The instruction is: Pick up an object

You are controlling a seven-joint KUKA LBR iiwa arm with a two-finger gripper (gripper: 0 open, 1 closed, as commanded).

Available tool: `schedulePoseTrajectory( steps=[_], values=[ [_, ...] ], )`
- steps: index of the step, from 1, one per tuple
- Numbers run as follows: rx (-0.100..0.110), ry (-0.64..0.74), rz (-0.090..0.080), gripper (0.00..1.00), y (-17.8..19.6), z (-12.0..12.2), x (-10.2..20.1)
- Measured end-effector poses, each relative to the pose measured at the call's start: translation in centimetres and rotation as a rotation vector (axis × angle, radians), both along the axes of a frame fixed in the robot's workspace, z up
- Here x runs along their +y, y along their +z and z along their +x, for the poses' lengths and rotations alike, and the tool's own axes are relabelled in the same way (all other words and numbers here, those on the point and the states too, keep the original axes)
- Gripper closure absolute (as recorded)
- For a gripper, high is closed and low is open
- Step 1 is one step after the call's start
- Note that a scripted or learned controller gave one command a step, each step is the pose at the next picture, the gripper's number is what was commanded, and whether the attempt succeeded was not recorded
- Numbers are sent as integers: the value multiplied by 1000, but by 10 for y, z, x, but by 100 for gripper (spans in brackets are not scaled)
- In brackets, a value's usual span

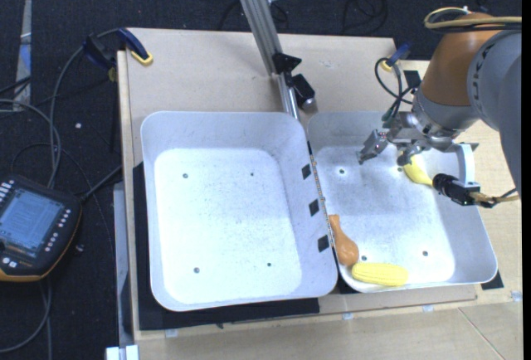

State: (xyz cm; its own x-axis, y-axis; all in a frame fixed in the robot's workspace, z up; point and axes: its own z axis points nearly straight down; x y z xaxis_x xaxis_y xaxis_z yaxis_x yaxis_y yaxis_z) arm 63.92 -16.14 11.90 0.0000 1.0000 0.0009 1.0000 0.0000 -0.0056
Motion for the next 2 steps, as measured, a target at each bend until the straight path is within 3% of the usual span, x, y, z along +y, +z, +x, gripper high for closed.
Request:
schedulePoseTrajectory(
  steps=[1,2],
  values=[
    [-6,0,-1,100,14,2,0],
    [-11,0,-2,100,76,-1,-2]
  ],
)
